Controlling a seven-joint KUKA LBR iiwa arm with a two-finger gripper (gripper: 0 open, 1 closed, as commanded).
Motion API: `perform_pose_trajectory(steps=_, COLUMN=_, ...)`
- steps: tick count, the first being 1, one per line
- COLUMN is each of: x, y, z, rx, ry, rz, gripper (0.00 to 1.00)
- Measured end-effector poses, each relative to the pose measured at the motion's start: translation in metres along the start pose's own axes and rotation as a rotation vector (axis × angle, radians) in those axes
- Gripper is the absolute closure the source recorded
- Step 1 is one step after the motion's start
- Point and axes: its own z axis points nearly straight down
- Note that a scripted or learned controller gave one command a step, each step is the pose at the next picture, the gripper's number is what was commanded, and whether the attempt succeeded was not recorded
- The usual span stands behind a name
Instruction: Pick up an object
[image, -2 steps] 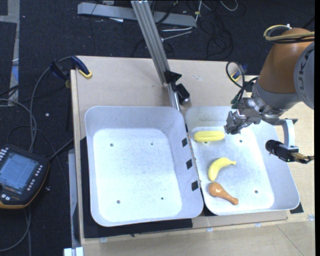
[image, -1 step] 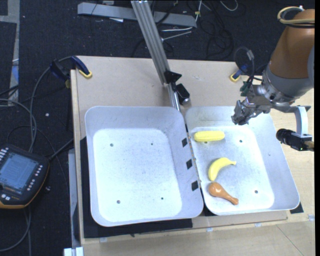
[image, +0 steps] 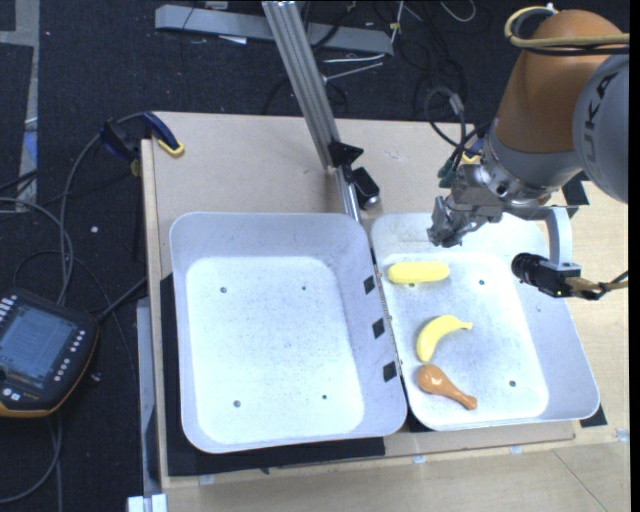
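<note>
Objects for the pick all lie in the right bin (image: 560, 385), which sits at about three o'clock on the tabletop (image: 250, 150). We count three of them: a yellow oblong block (image: 418, 272) toward twelve o'clock in that bin, a yellow banana (image: 438, 335) near its middle, and an orange-brown drumstick-shaped piece (image: 445, 387) at about six o'clock. They lie apart from one another, none touching, which leaves room around each for a grasp from above.

We see the claw (image: 448, 228) hanging over the far rim of the right bin, at roughly twelve o'clock from the block and just beyond it. It looks raised above the bin floor, and we see nothing held in it. Whether it is wide or narrow we cannot tell, since the wrist hides the tips from this slant. The arm (image: 550, 95) reaches in from three o'clock, its orange band bulking above the wrist.

We judge the block the likeliest target, being nearest the claw; a short move toward six o'clock and a descent would put the claw over it. The block lies lengthwise across the bin, so closing across its narrow side would seem best. The left bin (image: 200, 260), at nine o'clock, holds none of the three pieces
</note>
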Motion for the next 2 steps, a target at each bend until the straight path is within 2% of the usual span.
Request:
perform_pose_trajectory(steps=1, x=0.056, y=0.014, z=0.02, rx=0.002, ry=0.001, rz=-0.001, gripper=1.0)
perform_pose_trajectory(steps=2, x=0.116, y=0.015, z=0.029, rx=0.001, ry=0.001, rz=-0.001, gripper=1.0)
